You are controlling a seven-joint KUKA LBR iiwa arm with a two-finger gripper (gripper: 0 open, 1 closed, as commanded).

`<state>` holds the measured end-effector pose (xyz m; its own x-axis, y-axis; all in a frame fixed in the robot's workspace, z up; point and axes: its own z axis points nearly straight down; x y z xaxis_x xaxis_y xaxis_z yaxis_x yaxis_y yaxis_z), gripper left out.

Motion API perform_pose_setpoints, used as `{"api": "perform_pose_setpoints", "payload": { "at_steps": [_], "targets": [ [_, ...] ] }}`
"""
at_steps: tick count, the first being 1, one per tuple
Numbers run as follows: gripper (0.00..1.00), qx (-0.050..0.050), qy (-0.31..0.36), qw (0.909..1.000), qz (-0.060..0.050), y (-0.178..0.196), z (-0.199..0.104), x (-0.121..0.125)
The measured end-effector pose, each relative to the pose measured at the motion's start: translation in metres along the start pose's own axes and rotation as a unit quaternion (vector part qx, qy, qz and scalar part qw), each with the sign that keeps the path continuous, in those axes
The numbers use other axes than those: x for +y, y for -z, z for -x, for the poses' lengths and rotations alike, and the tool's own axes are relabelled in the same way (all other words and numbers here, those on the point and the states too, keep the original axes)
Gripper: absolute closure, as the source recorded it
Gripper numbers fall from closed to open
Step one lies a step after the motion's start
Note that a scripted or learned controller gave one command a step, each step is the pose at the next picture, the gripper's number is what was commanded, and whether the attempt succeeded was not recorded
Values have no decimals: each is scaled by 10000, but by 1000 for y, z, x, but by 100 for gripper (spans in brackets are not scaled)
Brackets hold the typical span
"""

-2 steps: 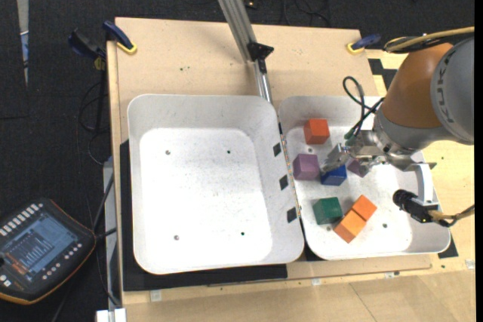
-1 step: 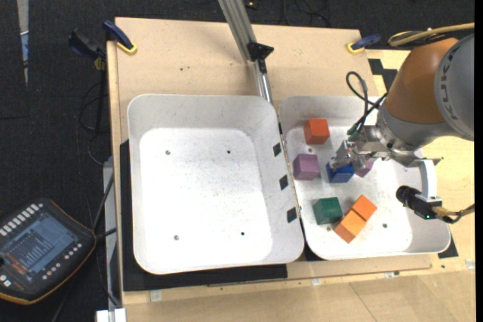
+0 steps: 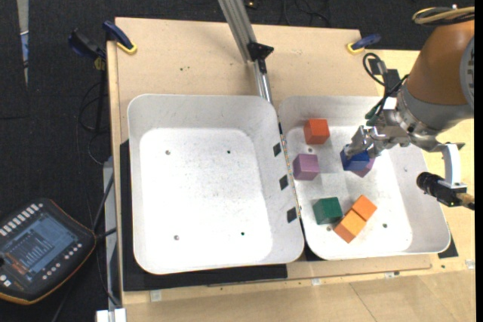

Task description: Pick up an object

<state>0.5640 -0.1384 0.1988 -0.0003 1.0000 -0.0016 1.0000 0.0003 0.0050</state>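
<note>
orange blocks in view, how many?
3, all in the right bin: one near the back, two touching near the front, right of the green block. The arm may hide more.

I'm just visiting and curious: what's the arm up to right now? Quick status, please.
Gripper low over right bin, on blue block. Grip unconfirmed. Purple block and orange block nearby, apart.
</note>
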Motion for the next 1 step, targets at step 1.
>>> {"api": "perform_pose_setpoints", "payload": {
  "at_steps": [1],
  "targets": [
    [100, -1, 7, 10000, 1, 43, 3, 3]
  ]
}}
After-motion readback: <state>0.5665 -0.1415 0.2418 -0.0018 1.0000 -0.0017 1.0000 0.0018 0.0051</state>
